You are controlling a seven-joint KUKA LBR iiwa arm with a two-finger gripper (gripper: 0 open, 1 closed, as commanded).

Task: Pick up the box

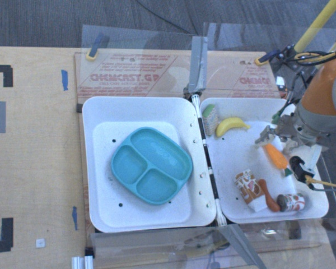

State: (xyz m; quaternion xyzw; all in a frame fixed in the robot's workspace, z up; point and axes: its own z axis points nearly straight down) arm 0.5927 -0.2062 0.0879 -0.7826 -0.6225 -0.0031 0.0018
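Hand [275,134] of the grey arm hangs over the right white bin [319,209] near its far right side, just above the orange carrot-shaped toy [277,157]; whether it is clenched or released I cannot tell. It stands apart from the small red-and-white patterned cardboard box [247,186], which lies toward the near edge, touching a brown sausage-shaped toy [267,195]. Judging by this, the reach is not yet made (next, shift toward the box). A yellow toy banana [231,125] lies well clear.

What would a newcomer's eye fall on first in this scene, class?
First, the large turquoise three-compartment plastic plate in the left white bin. Next, the yellow banana and orange carrot in the right white bin, where the grey arm's gripper hangs just above the carrot.
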